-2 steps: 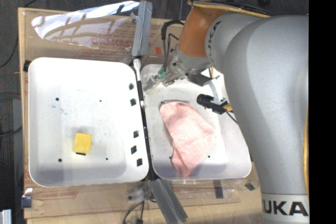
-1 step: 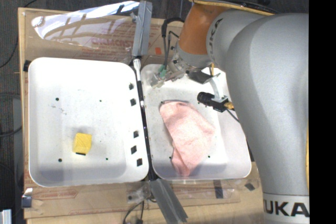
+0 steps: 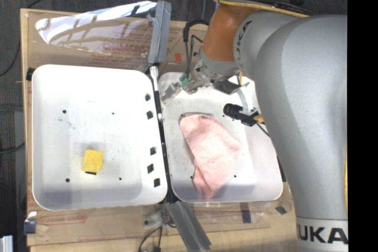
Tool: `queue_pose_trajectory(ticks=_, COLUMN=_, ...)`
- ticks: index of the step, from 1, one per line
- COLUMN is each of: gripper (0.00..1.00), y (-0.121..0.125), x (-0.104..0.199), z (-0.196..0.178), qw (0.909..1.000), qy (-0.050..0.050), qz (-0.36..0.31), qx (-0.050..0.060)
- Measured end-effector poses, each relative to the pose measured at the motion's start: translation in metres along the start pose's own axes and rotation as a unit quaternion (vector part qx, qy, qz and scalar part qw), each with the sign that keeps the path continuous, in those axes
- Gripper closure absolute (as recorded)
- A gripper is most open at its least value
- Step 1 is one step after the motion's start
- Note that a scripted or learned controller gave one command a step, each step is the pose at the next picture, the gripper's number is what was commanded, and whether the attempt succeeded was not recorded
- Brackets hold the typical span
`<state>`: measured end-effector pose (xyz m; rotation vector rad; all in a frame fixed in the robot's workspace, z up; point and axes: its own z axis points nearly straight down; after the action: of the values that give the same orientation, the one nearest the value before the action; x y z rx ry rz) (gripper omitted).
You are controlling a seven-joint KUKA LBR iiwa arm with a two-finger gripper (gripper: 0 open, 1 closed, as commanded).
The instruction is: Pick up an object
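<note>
While the gripper [image 3: 188, 83] sits at the right bin's [image 3: 269, 180] far edge, grip state indeterminable, a pink cloth [image 3: 209, 153] lies just below it.

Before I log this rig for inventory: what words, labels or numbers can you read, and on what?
"UKA": end of a brand name, its first letter cut off, on the grey arm at its base.
Faint reddish printing on the bench board behind the bins is too blurred to read.

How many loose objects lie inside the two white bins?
2: a yellow block in the left bin, a pink cloth in the right bin. The arm may hide others.
</note>
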<state>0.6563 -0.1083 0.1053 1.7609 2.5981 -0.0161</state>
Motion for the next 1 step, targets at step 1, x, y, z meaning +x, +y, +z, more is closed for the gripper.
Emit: queue_pose_trajectory(ticks=1, gripper=0.00, y=-0.0276, x=0.0118, z=0.0057, qw=0.9993, qy=-0.009, qz=-0.034, qx=-0.013)
